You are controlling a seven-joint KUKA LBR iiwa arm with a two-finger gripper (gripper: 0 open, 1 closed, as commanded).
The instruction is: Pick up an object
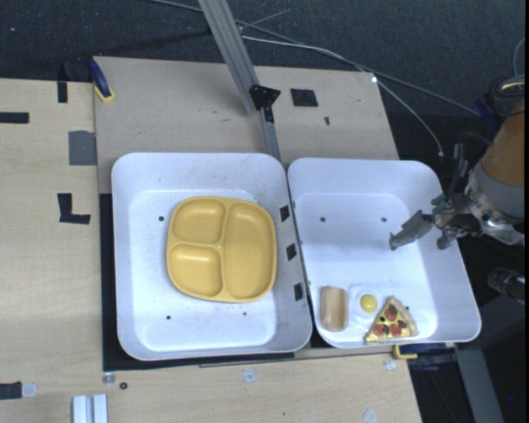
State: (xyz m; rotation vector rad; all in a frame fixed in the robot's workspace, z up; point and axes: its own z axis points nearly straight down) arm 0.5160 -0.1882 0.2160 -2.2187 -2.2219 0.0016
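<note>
You see the gripper [420, 230] hovering over the right bin [353, 183] near its right wall, its fingers spread and holding nothing, while a pizza slice [391, 322], fried egg [367, 303] and bread piece [333, 307] lie along that bin's front edge.

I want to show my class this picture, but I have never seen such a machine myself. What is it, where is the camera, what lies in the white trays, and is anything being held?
One camera looks down at a slant on a wooden bench with two shallow white bins. The left bin holds a yellow divided plate. The right bin holds three toy foods along its near edge: a bread piece, a fried egg and a pizza slice. From the right a robot arm reaches in; its gripper hangs over the right bin's right side. Nothing shows between its fingers.
</note>
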